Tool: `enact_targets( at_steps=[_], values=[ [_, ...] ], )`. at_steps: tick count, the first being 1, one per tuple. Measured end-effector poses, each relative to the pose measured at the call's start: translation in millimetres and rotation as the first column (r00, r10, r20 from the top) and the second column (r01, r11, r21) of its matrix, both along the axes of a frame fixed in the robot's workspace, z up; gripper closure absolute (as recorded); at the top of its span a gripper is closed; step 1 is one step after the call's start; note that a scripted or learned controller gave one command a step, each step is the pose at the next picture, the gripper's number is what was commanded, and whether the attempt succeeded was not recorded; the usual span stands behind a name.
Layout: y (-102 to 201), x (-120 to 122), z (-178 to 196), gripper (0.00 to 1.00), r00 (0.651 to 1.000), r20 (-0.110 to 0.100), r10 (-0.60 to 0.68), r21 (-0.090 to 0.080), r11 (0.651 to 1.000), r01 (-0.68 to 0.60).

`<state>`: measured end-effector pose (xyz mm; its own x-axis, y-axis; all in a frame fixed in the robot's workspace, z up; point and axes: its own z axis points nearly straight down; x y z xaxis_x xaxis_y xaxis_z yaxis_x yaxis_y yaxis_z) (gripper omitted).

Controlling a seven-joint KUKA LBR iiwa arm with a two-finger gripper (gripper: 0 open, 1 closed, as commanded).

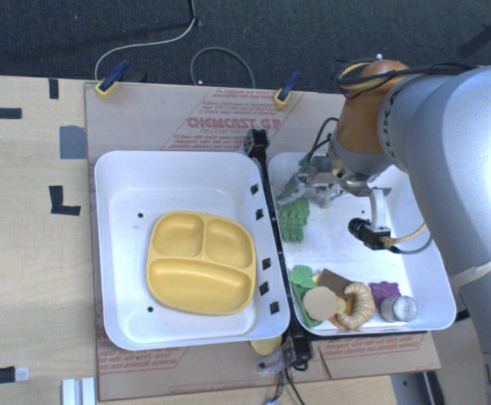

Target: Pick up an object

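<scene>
My gripper (303, 189) hangs low over the far left part of the right bin (414, 264), just above a green leafy toy (294, 220). Its fingers point down toward the toy's upper edge. Whether anything is held between them cannot be made out. Along the near side of the right bin lie a green piece (301, 275), a brown block (333, 282), a tan round cookie (319, 303), a glazed doughnut (359, 303), a purple piece (385, 292) and a silver can (400, 309).
The left bin (115, 226) holds a yellow divided plate (202, 261). A black divider (265, 226) with clips runs between the bins. The grey arm and its orange band (365, 116) cover the right bin's far right side. A black cable connector (370, 233) hangs over the bin's middle.
</scene>
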<state>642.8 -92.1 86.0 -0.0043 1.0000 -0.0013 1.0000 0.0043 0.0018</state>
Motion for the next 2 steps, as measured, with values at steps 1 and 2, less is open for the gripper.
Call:
enact_targets(
  at_steps=[1, 2],
  values=[
    [-6.4, -10.8, 0.5, 0.0, 1.0, 0.003, -0.002, -0.001, 1.0, 0.002],
    [-2.1, -3.7, 0.0, 0.0, 1.0, 0.0, -0.003, -0.001, 1.0, 0.003]
  ],
)
